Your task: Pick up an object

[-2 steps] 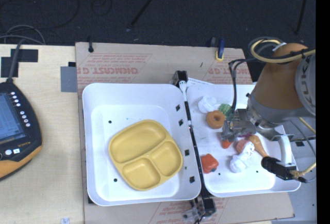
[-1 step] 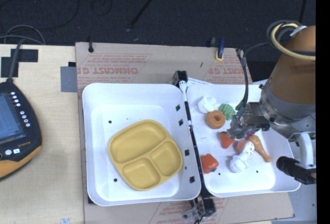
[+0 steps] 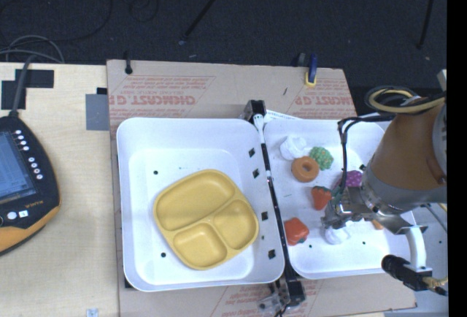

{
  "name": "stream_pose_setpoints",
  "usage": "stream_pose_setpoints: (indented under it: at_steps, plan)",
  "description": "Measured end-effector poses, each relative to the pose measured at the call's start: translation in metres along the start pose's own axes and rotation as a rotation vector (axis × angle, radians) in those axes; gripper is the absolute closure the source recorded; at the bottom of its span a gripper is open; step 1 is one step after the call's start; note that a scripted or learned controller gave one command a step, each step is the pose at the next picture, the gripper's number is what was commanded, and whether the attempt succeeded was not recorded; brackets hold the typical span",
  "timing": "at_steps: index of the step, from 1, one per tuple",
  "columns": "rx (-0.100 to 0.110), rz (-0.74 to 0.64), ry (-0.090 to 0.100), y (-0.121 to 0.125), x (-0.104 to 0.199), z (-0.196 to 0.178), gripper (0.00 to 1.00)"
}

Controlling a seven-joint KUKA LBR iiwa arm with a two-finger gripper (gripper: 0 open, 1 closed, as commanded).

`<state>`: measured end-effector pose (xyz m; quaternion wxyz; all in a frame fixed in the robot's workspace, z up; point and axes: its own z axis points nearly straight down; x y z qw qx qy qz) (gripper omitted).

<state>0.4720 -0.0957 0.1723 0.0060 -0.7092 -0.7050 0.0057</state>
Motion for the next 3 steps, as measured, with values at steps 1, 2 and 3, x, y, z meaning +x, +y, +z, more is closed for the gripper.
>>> stream_pose_setpoints:
  at_steps: [1, 2, 3]
  plan:
    - [-0.027, -0.013, 0.000, 0.050, 0.047, -0.123, 1.00]
    - [-0.016, -0.011, 0.002, 0.003, 0.088, -0.165, 1.00]
    - [-0.015, -0.014, 0.002, -0.001, 0.156, -0.190, 1.00]
